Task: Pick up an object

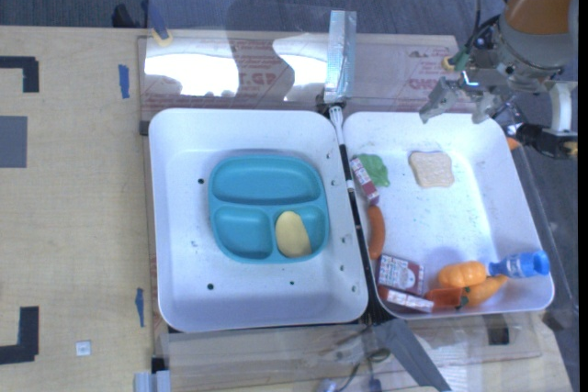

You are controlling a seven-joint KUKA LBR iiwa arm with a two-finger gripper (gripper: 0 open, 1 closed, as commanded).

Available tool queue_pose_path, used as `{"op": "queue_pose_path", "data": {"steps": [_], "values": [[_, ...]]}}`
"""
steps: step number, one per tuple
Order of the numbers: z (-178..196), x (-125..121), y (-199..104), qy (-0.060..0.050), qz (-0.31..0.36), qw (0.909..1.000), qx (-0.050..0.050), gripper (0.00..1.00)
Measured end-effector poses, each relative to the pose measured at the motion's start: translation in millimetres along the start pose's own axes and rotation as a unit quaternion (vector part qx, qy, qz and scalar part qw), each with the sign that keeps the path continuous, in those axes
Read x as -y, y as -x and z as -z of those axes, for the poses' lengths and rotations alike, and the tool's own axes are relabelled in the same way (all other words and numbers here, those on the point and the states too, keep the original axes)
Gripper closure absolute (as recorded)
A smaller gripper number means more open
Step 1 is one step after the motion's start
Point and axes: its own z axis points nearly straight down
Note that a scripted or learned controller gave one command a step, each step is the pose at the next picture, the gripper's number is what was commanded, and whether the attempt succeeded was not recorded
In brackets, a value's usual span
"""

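You've got two glossy white plastic bins (175,289) | smooth matt teal plastic tray (266,188) | waxy yellow lemon (293,234) | porous matt bread slice (431,169) | shiny clear plastic bottle (514,267), blue cap | pale raw-wood bench (73,225) | reflective clear sheet (230,64) at back | foil-like silver strip (339,50) | shiny orange band (537,5) on arm

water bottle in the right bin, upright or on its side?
On its side. The water bottle lies flat at the near right corner of the right bin, blue cap pointing right, its other end against the orange toy.
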Motion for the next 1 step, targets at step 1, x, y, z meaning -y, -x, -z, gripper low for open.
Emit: {"op": "queue_pose_path", "data": {"steps": [1], "values": [[-100.1,7.3,11.4,-0.003,0.065,0.9979,-0.001,0.0]]}}
